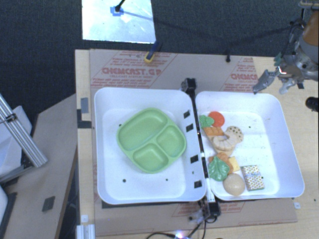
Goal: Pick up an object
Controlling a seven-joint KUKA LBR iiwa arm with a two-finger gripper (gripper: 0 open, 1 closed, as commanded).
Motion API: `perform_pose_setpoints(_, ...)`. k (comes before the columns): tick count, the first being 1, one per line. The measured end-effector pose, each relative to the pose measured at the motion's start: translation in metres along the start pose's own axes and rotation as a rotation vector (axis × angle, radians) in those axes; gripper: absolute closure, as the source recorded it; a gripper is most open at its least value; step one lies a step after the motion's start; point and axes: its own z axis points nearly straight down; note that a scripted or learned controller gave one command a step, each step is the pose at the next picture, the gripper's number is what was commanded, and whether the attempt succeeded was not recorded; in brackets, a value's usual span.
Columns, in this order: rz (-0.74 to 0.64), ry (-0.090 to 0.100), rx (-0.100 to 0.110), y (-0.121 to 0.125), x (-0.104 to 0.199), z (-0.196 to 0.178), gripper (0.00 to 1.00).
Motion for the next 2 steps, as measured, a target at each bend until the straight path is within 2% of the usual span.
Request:
perform_pose_setpoints(1, -0.002, -0.002, -0.011, 0.002, 0.000, -0.007, 0.00)
perform_pose_setpoints(2, -0.005, -0.001, -0.007, 0.009, 0.007, 0.050, 0.00)
